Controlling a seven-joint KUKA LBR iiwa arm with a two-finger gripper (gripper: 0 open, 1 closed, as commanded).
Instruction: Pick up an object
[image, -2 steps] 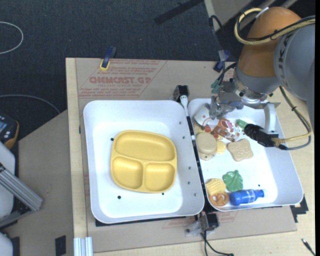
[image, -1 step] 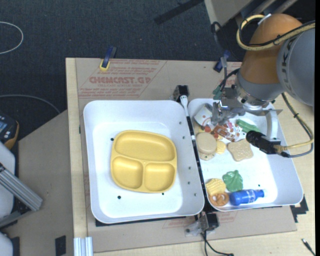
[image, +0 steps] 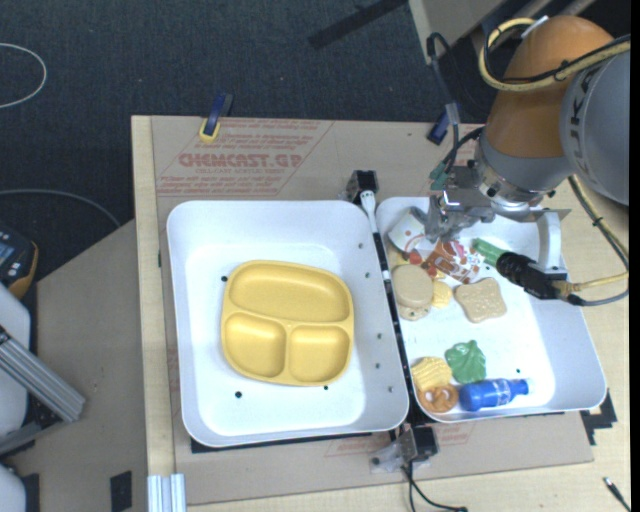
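My gripper (image: 446, 226) hangs over the far left part of the right bin (image: 572, 352), at the end of the grey arm with its orange band (image: 538, 82). Just below it lies a red and white packet (image: 456, 260), and I cannot tell whether the two touch. To the gripper's left is a white piece with a red mark (image: 404, 236). A green item (image: 490, 249) lies to its right. Nearer the front are a round beige bun (image: 412, 288) and a toast slice (image: 481, 300).
At the right bin's front lie a green leaf (image: 465, 358), yellow corn (image: 431, 373), a blue bottle (image: 493, 393) and an orange piece (image: 440, 400). The left bin (image: 190, 240) holds a yellow divided plate (image: 287, 322). A black cable plug (image: 524, 273) hangs off the arm.
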